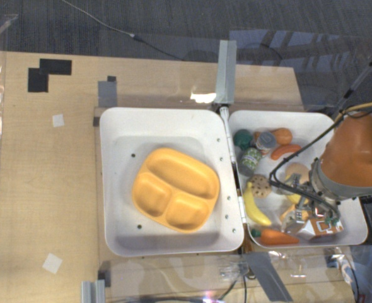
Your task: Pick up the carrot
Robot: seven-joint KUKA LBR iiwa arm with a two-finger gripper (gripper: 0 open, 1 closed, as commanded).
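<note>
Reaching in from the right, the grey arm with its orange band [357, 151] hangs over the right bin [352, 235], and the gripper [297, 214] sits low among the toys near that bin's front. Cables and the wrist hardware clutter the fingers, so I cannot tell how far apart they stand or whether anything lies between them. The carrot [279, 237] lies flat against the front wall of the right bin, just beside the gripper and slightly nearer the camera. A banana [256, 208] lies to its left, along the divider side. More small toys crowd the bin's far end. The left bin [113, 169] holds a yellow divided plate [175, 189], sitting tilted near its middle.
</note>
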